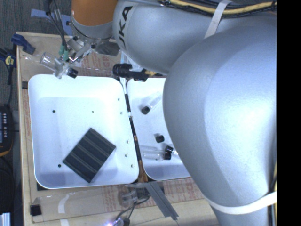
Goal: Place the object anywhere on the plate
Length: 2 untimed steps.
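The pincer [63, 65] is hanging at the far left of the scene, over the far rim of the left bin [40, 86], below the orange band of the arm [207, 93]. A clear, vial-like object [51, 62] is sitting at its tip, but glare and clutter are preventing a ruling on whether the pincer is released or clenched; I cannot tell, and no grasp is being credited.

Progress, as judged: placement is not done. The dark ribbed plate [89, 154] is lying flat at a slant in the near part of the left bin, with nothing resting on it. The move toward the plate and the release are both outstanding.

The task's thing appears to be that transparent tube with a darker end, located at the far left bin rim, well apart from the plate. Its clear body is blending into the background, so its outline is uncertain.

In the right bin [153, 171], similar clear vials with black caps [157, 152] are lying near the arm's bulk.
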Each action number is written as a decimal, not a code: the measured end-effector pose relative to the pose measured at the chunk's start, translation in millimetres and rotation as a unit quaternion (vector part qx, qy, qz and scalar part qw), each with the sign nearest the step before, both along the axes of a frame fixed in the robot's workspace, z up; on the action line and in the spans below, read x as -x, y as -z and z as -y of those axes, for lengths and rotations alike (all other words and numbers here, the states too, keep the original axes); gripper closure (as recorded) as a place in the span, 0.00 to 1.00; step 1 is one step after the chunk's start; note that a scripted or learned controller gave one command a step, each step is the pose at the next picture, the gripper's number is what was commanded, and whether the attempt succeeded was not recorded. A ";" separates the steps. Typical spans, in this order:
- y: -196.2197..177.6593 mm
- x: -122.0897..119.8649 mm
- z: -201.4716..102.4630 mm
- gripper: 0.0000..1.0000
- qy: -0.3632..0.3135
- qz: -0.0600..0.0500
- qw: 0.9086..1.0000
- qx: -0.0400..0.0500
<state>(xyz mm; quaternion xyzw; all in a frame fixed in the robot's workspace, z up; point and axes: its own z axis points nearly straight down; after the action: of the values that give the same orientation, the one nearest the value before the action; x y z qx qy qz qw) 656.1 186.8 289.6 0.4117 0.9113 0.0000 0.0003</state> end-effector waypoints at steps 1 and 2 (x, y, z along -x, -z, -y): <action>-93.3 99.1 4.6 1.00 -0.165 0.000 0.986 0.000; -46.3 180.0 41.9 1.00 -0.185 -0.001 0.983 0.000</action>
<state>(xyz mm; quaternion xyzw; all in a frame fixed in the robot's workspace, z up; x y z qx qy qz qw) 476.2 144.9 335.9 0.2363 0.9717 -0.0003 -0.0007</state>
